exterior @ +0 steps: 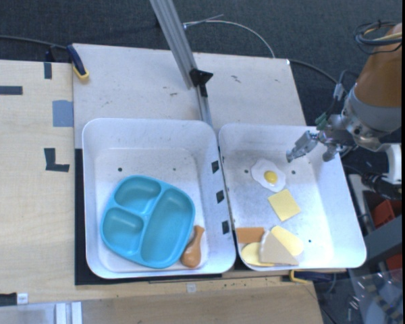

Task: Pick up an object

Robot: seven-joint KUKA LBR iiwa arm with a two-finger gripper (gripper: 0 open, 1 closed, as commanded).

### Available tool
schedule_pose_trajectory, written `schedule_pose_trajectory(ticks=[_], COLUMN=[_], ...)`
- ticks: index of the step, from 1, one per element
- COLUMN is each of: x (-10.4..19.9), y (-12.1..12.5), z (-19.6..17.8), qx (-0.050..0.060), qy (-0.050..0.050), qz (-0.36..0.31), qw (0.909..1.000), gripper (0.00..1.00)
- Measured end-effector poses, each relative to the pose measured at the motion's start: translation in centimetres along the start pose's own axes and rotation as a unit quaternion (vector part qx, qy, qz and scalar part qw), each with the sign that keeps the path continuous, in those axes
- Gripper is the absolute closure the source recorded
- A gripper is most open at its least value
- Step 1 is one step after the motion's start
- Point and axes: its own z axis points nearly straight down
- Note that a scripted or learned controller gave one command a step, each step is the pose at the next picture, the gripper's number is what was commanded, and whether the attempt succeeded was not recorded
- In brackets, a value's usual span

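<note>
Cheese wedge (281, 246) hugs front rim; jaws (313, 147) hover beyond.

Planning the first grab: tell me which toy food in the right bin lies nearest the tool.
The fried egg, white with a yellow yolk, is nearest the tool; the other foods lie farther toward the bin's near edge.

blue tray (148, 220): glossy plastic | bins (148, 130): matt white | bench (27, 154): wood
</note>
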Motion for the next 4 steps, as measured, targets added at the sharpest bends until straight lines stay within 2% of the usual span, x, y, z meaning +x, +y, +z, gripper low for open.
schedule_pose_trajectory(ticks=[1,2,3,4], x=[-0.3,0.7,0.1,0.3], y=[-0.6,-0.3,-0.4,-0.3], z=[1.0,4.9,8.6,7.4], qx=[0.001,0.002,0.002,0.001], qy=[-0.001,-0.001,-0.001,0.0], qz=[0.001,0.001,0.001,0.0], qw=[1.0,1.0,1.0,1.0], gripper=[0.0,0.0,0.0,1.0])
